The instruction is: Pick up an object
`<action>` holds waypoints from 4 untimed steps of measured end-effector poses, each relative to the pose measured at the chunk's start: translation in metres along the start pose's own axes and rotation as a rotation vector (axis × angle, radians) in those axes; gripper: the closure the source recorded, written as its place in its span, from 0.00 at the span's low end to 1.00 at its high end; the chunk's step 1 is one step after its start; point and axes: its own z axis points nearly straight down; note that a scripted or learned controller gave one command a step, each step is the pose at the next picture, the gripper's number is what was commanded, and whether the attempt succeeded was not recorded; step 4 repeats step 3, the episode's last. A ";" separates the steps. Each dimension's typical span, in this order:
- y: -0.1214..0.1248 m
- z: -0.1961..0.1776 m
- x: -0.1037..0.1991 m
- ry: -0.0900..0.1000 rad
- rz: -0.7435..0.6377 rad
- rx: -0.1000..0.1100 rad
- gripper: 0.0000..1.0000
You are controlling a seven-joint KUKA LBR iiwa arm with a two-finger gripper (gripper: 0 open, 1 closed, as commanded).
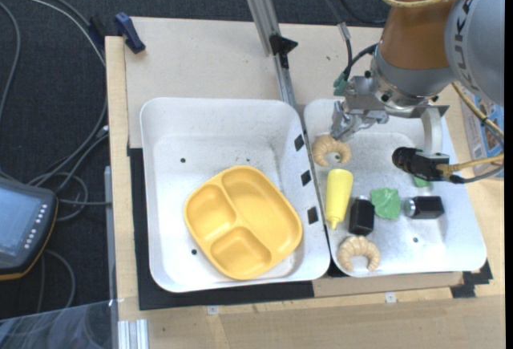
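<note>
Approach step: tool [343, 128] just above pale ring-shaped pastry [331, 151], near top-left corner of right white bin [473, 239]. Tool state: cannot tell. Next move likely needs straight descent over pastry, then closing.

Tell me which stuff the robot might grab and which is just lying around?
Could grab, right white bin:
tan ring-shaped pastry
yellow plastic bottle
small black block
green crumpled piece
tan croissant

Lying about:
yellow divided plastic tray
blue clip
</note>
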 end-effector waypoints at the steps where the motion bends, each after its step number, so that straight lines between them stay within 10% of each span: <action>1: 0.019 -0.005 0.048 0.000 0.000 -0.001 1.00; 2: 0.030 0.002 0.099 0.000 0.000 0.000 1.00; 3: 0.030 0.001 0.095 -0.002 0.005 0.000 0.00; 4: 0.030 0.001 0.095 -0.002 0.005 0.000 0.00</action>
